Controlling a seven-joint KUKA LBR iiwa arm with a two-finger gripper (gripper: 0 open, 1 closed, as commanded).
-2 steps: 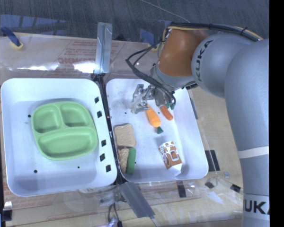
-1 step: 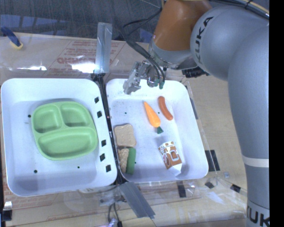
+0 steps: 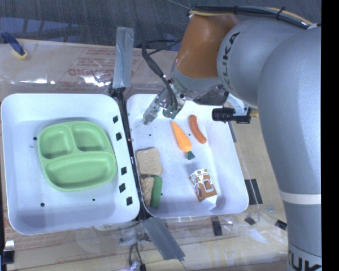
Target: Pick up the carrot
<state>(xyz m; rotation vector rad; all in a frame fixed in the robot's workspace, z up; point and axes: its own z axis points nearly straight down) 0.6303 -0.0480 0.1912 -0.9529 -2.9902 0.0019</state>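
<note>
The orange carrot (image 3: 182, 138) with a green stub lies slanted in the middle of the right bin (image 3: 229, 151). My gripper (image 3: 158, 110) hangs over the bin's upper left part, up and to the left of the carrot, a short gap apart. Its fingers look open, and nothing is between them. The grey arm with its orange band reaches in from the upper right.
A red-orange sausage (image 3: 198, 129) lies just right of the carrot. A bread slice (image 3: 149, 161), a green pickle (image 3: 157, 192) and a small carton (image 3: 203, 186) sit lower in the right bin. The left bin (image 3: 17, 123) holds a green divided plate (image 3: 77, 155).
</note>
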